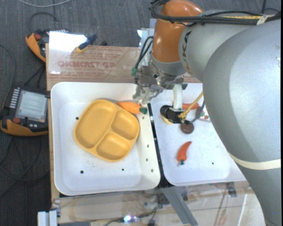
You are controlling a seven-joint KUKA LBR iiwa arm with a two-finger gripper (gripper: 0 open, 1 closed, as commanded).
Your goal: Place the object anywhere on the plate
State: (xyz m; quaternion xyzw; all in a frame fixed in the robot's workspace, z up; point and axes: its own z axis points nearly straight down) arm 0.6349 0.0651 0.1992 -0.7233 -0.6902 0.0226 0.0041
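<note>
The gripper (142, 94) is hanging over the far right corner of the left bin (66, 173), right above the carrot (129, 107). It is sitting so close over the carrot that its tip is hard to see, so I cannot tell if it is open wide, closed, or holding anything. The carrot is the thing that is going to the plate (96, 121), I think, because it is the one thing the gripper is reaching for. It is lying on its side with its green end pointing at the wall between the two bins. Its orange end is touching the plate's far right rim, or maybe just leaning on it; I cannot tell which. The yellow plate is lying flat in the middle of the left bin, turned a bit like a diamond, with its three cups facing up and nothing sitting in them. That is making the job easy, since any cup is fine and the nearest one is just beside the carrot. The arm (236, 79) is bending in from the right and pointing the gripper straight down, which looks like the best way to get at a thing lying flat. A red pepper (184, 152) is lying in the right bin (203, 168), well apart from the gripper, so it is not getting in the way. I think the job is close but not yet done, because the carrot is not lying fully on the plate. The wall beside the carrot could be making the grab tricky.
</note>
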